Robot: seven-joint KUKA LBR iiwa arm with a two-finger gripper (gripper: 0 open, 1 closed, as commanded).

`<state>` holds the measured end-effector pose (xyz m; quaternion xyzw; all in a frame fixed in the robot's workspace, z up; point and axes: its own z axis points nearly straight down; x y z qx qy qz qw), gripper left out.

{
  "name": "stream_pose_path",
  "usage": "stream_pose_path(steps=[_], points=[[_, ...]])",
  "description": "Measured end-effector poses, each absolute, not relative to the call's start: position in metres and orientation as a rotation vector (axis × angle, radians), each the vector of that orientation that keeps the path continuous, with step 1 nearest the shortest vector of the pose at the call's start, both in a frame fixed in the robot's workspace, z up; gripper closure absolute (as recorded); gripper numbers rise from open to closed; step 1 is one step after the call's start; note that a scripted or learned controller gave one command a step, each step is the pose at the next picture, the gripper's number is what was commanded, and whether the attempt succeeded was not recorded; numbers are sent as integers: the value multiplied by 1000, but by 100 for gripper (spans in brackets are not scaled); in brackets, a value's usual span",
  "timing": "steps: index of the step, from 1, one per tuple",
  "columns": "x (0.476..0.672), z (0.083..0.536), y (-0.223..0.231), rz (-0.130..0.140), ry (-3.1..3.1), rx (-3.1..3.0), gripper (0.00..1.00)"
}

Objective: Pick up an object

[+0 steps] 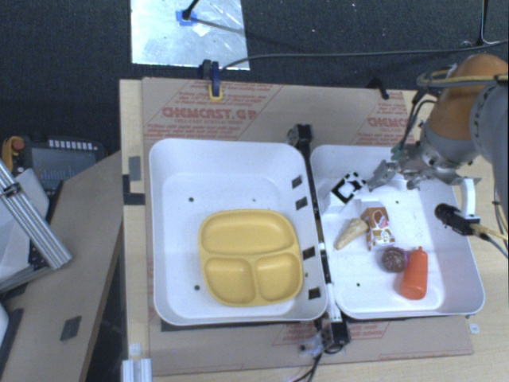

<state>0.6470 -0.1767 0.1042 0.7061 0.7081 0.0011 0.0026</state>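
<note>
In the right bin (445,293) lie a tan cone-shaped piece (351,232), a small red and white carton (378,224), a dark brown round item (392,259) and an orange carrot-like item (413,273). My gripper (395,178) hangs over the bin's far part, above and behind the carton, clear of every object. Its fingers stand open with nothing between them. The grey arm with its orange band (477,70) comes in from the upper right.
The left bin (171,213) holds a yellow divided plate (250,255). A black-and-white tag (347,188) sits at the right bin's far left, close to the gripper. A black cable fitting (453,217) hangs by the right bin's right wall.
</note>
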Motion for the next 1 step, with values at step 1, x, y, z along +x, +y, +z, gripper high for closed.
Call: stream_pose_path(steps=[1], points=[[648, 114, -176, 5, 2222, 2211, 100]])
